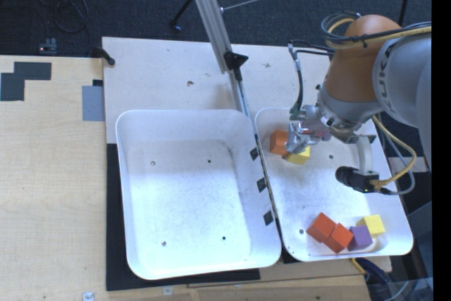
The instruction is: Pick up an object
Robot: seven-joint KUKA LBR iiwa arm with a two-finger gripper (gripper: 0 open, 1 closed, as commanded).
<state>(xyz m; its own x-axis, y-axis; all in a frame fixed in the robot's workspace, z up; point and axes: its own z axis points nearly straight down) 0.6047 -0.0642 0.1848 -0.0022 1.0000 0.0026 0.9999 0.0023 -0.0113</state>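
My gripper (pixel 301 138) hangs low over the far left part of the right bin (pixel 394 244). Directly at its fingertips lie an orange block (pixel 280 143) and a yellow block (pixel 299 156), side by side near the bin's left wall. The fingers reach down right beside these two blocks, and I cannot tell whether either block sits between them. In the bin's near right corner several more blocks lie together: an orange block (pixel 323 226), a second orange block (pixel 340 237), a purple block (pixel 360 237) and a yellow block (pixel 373 224).
The left bin (pixel 134 151) stands beside the right one, with a divider ridge (pixel 262 180) between them. A slanted metal rail (pixel 211 17) rises from behind the bins. The arm's cables (pixel 394 173) loop over the right bin's right side.
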